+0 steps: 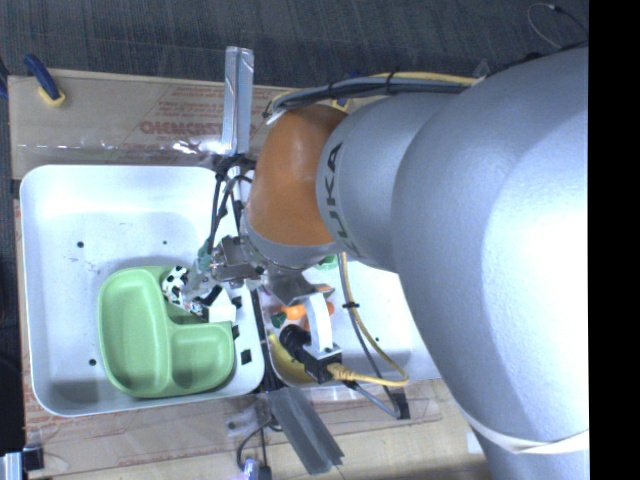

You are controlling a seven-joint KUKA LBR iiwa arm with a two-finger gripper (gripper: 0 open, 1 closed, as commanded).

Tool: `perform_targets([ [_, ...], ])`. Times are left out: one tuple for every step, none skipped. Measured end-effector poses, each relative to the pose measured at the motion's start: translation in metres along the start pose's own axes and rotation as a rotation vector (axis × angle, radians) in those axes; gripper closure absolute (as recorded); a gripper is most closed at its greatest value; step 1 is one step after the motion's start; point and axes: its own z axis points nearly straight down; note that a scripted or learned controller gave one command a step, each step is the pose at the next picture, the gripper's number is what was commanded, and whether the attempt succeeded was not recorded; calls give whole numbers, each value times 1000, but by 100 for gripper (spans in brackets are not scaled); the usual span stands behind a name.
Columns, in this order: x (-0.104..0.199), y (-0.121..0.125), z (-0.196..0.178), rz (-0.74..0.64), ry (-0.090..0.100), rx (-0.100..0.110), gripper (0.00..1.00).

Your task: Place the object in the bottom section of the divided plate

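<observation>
- Light green moulded plastic divided plate [150, 333] lies in the left shallow white bin [60, 218], toward that bin's near right corner.
- Small black-and-white ball-like object [176, 283] sits at the plate's upper right rim, touching or overlapping it.
- Hand [212, 280] hangs just right of the object, under the grey arm's orange band [290, 183]; spread or pressed together cannot be told.
- Judgement: the plate's bottom section [205, 358] lies below and slightly right of the object, nearer the viewer; the object is not yet placed.
</observation>
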Motion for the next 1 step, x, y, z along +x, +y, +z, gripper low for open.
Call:
perform_targets([
  [1, 1, -9, -6, 1, 2, 100],
])
